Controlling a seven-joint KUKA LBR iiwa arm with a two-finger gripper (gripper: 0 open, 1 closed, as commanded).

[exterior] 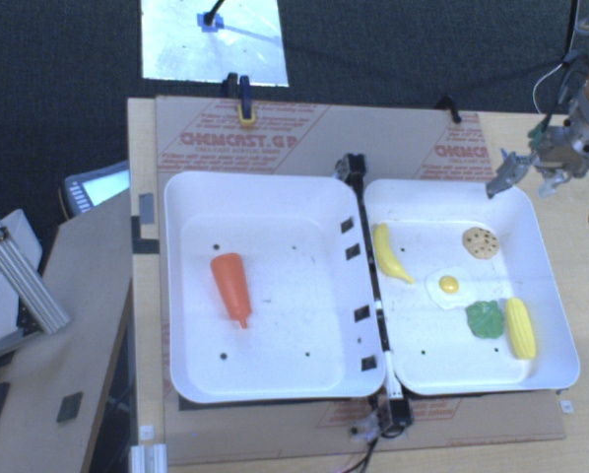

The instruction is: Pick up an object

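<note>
Camera view: hand (504, 177) at upper right, above right bin (551, 264) rim, fingers apart, holding nothing. Carrot (231, 286) in left bin (275, 190); banana (388, 254), cookie (480, 241), egg (450, 288), corn (520, 327) in right bin.

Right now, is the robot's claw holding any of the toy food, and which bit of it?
Nothing is held. The claw hangs over the far right corner of the right bin, with no object between its fingers. The cookie lies nearest, untouched.

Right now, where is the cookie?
In the camera view, the cookie lies in the right bin, near its far right corner, just up and right of the fried egg and across from the banana.
</note>
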